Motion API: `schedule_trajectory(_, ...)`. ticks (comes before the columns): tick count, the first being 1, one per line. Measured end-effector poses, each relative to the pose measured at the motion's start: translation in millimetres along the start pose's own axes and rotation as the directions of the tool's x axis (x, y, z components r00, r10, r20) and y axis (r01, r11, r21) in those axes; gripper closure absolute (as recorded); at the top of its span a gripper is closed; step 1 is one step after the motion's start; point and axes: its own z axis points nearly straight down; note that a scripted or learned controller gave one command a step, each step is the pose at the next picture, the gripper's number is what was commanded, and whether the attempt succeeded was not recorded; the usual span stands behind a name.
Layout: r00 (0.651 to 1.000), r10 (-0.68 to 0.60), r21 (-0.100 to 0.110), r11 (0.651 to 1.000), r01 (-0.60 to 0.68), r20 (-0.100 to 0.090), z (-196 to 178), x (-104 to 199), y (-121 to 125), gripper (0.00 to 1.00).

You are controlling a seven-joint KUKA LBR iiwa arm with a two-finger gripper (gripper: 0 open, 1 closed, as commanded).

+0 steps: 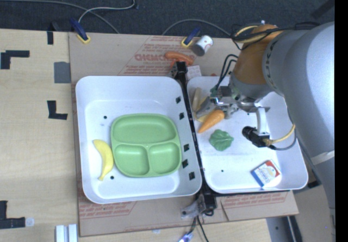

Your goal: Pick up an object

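Observation:
In the right bin (239, 181) an orange carrot (208, 122) lies at a slant near the left wall. A green leafy toy (221, 140) sits just below it, and a tan piece (197, 99) rests above it against the divider. A small red, white and blue box (266, 173) lies at the bin's lower right. My gripper (224, 100) hangs low over the carrot's upper right end, with the grey arm and orange band behind it. The wrist hides how the gripper meets the carrot.
The left bin (87, 91) holds a green divided plate (145, 144) and a yellow banana (104, 158) beside it. A black cable connector (254, 135) hangs off the arm over the right bin. An orange item (179, 56) and a small white cylinder (203, 44) lie beyond the bins.

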Motion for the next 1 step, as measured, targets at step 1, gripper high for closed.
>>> schedule_trajectory(1, 1.0, -0.001, -0.002, 1.0, 0.001, 0.0, -0.3, -2.0, -4.5, 0.0)
